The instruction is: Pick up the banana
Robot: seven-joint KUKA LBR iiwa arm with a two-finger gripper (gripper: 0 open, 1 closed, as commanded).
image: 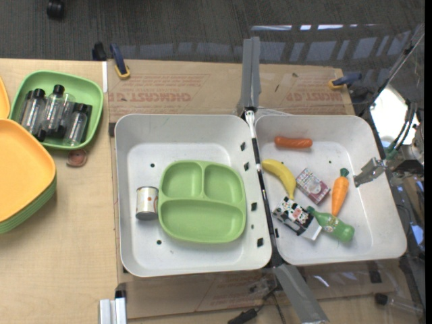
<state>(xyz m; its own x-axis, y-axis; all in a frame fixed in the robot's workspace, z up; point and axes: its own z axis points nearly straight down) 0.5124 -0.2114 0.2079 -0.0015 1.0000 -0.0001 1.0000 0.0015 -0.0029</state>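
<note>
Gripper [370, 172] at right bin's [378, 245] edge; banana [281, 176] diagonal, upper-left to lower-right.

orange plates [23, 174] cut off by left frame edge, tool [370, 172] at right edge small and blurred, finger state unreadable, arm mostly out of frame, small box [312, 185] print too small to read, can [146, 202] label illegible, chair wheel [55, 7] cropped at top

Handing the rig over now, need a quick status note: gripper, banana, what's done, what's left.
Gripper: at the right edge of the right bin, carrying nothing; jaw state unclear.
Banana: lying in the right bin near its left wall, below the sausage and left of the small pink carton.
Done: nothing, banana not grasped.
Left: move across to the banana, grasp, lift.
</note>
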